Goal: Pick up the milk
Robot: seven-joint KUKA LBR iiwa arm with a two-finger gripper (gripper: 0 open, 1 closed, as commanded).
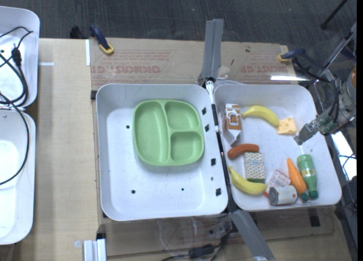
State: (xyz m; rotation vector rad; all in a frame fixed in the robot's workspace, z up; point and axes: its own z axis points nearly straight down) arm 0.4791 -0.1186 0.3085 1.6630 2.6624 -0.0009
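Observation:
The milk [232, 122] is a small white and brown carton lying at the upper left of the right bin [266, 92], close to the divider between the bins. My gripper [305, 133] hangs at the right side of the same bin, just right of the cheese wedge [287, 126] and above the green bottle [306, 172]. It is well to the right of the milk, with a banana [261, 114] lying between them. Nothing shows in its grasp.
The right bin also holds a sausage [243, 150], a cracker box [254, 167], a second banana [247, 182], a carrot [295, 175], a can [282, 196] and a small packet [277, 179]. A green divided plate [168, 132] lies in the left bin [113, 158].

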